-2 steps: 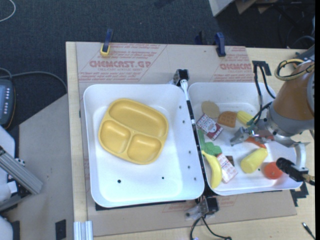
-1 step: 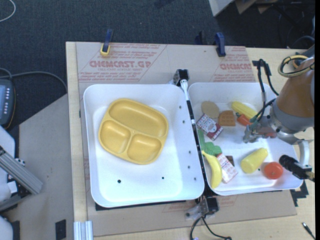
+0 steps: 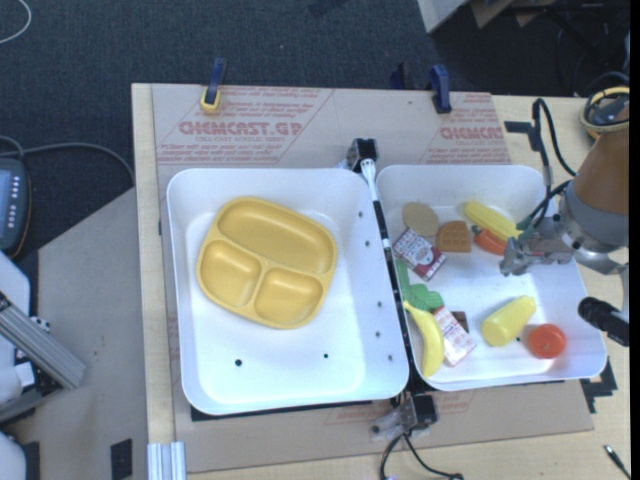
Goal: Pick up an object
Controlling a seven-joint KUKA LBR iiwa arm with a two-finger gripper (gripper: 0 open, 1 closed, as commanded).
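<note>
The right bin point(image 3: 470, 176) holds several toy foods. Among them are a tan disc point(image 3: 421, 216), a brown toast piece point(image 3: 453, 236), a yellow oblong piece point(image 3: 489, 218) and an orange piece point(image 3: 490, 241) beneath it. There are also a red-and-white packet point(image 3: 420, 252), a green piece point(image 3: 421, 294), a banana point(image 3: 429, 340), a second packet point(image 3: 459, 336), a yellow lump point(image 3: 507, 321) and a red tomato point(image 3: 546, 341). My gripper point(image 3: 518, 256) hangs over the right side of this bin, just right of the orange piece and above the yellow lump. I see nothing held in it.
The left bin point(image 3: 190, 298) carries a yellow divided plate point(image 3: 266, 261). A black-and-white rail point(image 3: 378, 238) runs between the bins. The arm's grey body with its orange band point(image 3: 605, 193) fills the right edge, with cables behind it. Clamps point(image 3: 211, 90) point(image 3: 439, 86) sit at the board's back.
</note>
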